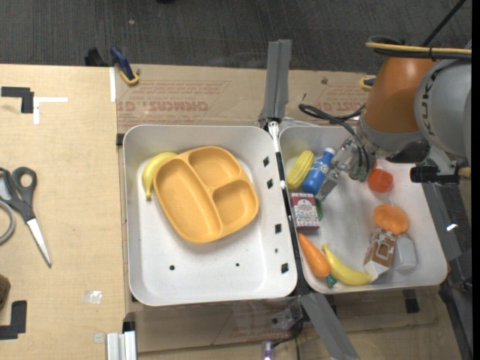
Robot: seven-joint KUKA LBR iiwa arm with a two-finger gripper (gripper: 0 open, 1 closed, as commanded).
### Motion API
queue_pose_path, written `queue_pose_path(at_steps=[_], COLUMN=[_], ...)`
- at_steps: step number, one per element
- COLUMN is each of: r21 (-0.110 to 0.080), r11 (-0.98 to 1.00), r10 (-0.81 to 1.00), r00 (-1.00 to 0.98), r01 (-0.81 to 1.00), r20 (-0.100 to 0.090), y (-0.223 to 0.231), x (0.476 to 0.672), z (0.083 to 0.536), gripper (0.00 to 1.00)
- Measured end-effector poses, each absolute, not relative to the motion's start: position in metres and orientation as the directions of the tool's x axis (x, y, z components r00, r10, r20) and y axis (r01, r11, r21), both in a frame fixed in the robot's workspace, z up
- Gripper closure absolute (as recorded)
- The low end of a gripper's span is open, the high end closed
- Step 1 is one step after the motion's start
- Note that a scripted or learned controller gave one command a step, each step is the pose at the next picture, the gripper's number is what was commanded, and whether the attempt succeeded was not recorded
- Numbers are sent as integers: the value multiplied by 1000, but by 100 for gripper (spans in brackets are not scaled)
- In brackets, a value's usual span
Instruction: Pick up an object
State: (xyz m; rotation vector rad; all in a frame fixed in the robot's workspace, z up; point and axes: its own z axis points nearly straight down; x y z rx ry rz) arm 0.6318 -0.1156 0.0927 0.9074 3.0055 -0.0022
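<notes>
- Right now you are in the approach step: the two-finger metal gripper [339, 172] is lowered into the right-hand shallow white plastic bin [352, 220], just beside the small blue plastic bottle with a white cap [319, 170].
- You cannot tell from this slanted view whether the gripper is apart or together, and nothing is seen clamped in it, so count nothing as picked yet.
- Your nearest candidate is that blue bottle, lying tilted against the yellow plastic corn cob [300, 168] near the bin's left wall.
- Other choices in the same bin: the small pink-and-white carton [305, 209] below the bottle, the orange plastic carrot [314, 255], the yellow plastic banana [346, 270], the round red-orange toy fruit [380, 180], and the flatter orange toy [391, 217] above a brown-and-white packet [381, 250].
- For the next move, you would need to centre over the bottle's body and close firmly; it sits crowded by the corn, so a glancing touch may just push it aside.
- Leave the left-hand white bin [202, 272] alone; its yellow divided plastic plate [204, 193] looks awkward to grasp.
</notes>
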Motion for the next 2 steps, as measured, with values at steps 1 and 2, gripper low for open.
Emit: queue_pose_path(at_steps=[1,2], r21=[-15,1], r11=[828,804], r10=[561,594], r00=[-828,-804], r01=[561,594], r20=[7,-4], y=[-111,-129], x=[639,626], z=[91,93], gripper=[0,0])
